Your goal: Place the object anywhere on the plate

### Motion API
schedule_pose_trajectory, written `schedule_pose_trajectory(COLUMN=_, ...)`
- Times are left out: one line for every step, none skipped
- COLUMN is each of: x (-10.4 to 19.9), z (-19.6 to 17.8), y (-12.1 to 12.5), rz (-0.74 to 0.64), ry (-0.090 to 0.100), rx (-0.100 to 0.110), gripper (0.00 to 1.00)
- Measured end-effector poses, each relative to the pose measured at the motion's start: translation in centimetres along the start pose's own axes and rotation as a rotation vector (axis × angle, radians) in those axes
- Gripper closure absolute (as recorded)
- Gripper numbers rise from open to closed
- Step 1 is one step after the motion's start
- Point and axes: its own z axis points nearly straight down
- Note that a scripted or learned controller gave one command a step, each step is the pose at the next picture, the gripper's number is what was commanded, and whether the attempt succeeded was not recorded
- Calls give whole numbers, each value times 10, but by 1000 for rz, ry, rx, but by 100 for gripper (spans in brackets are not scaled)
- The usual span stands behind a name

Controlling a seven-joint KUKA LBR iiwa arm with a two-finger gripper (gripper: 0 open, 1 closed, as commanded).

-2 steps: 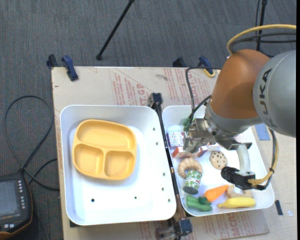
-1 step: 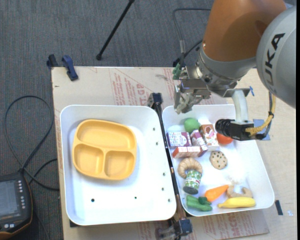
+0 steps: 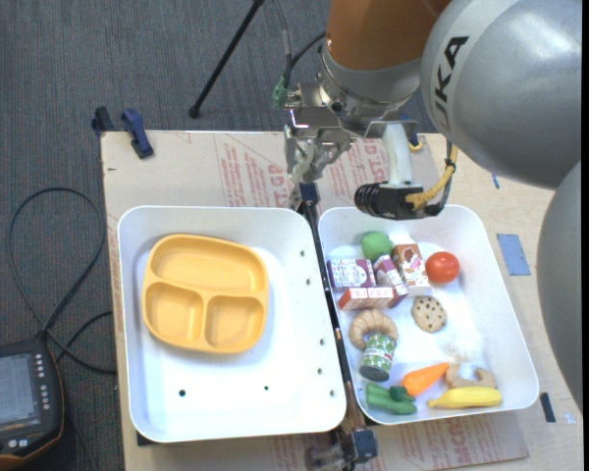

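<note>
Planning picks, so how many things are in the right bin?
About 11, all in the right bin: lime, tomato, three cartons, cookie, croissant, can, carrot, pretzel, banana, green vegetable. Overlaps may hide more.

Grey arm [image 3: 501,67] hangs its pincer [image 3: 309,170] low, pointing downward.
</note>
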Motion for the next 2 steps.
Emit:
schedule_pose_trajectory(x=81, z=-60, y=5, rz=-8, ry=1, rx=-3, gripper=100)
schedule_pose_trajectory(x=114, z=-33, y=-124, rz=-13, ry=0, rx=-1, gripper=100)
